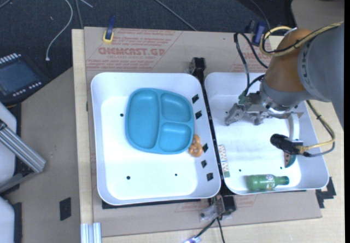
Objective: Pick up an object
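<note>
While above right bin (229,181): pincer (247,115), green bottle (265,182) near.

The arm (322,61) is a thick, rounded grey tube with a smooth matte shell, ending in a broad orange band (284,69) above the wrist. Below that sits a grey ring, then the gripper (249,113) in dull bare metal (angular, with dark gaps between its parts). Black and yellow cables (268,36) loop beside the band.
</note>
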`<state>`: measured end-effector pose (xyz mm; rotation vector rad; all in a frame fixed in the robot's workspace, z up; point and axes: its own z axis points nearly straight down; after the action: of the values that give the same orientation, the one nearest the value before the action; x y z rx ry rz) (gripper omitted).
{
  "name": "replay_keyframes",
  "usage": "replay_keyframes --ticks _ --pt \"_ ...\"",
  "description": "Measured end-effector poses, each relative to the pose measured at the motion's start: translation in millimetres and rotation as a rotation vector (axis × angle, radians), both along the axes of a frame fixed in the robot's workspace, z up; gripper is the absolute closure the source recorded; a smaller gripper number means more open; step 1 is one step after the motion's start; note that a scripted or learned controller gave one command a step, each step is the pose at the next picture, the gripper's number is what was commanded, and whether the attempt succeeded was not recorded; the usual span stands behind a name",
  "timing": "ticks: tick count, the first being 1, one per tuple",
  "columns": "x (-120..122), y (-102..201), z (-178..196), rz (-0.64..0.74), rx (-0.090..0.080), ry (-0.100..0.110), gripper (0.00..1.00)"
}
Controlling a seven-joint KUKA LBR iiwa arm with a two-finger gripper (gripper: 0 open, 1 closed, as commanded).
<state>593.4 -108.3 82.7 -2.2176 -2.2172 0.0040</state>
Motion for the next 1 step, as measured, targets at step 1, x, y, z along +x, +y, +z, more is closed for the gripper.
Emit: replay_keyframes --ticks 1 --pt "1.7 -0.2 13.6 0.0 0.0 -0.005 1.0"
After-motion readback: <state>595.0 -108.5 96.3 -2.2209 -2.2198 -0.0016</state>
